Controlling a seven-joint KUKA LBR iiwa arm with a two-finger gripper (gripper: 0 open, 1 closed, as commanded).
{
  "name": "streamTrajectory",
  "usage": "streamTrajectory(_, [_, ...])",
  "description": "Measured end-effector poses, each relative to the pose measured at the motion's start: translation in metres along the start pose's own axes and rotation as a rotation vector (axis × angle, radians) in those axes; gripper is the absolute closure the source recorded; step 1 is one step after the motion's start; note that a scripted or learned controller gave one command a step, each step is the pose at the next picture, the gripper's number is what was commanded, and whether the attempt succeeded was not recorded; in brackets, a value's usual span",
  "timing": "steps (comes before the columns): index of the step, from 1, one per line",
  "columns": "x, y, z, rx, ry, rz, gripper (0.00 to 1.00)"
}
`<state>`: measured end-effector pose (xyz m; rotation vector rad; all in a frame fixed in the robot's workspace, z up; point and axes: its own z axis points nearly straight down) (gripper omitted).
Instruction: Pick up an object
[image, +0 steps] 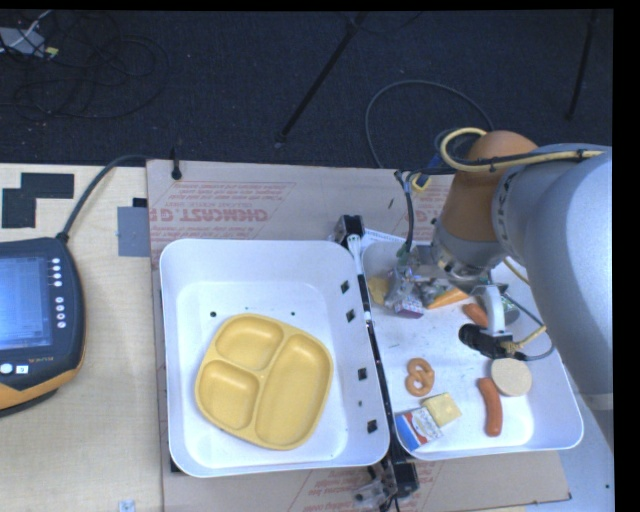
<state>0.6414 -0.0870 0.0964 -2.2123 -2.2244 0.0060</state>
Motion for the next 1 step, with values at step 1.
streamTrajectory(1, [0.0412,-0.0353,-0.0964,-0.009,0.002,0.003,1.00])
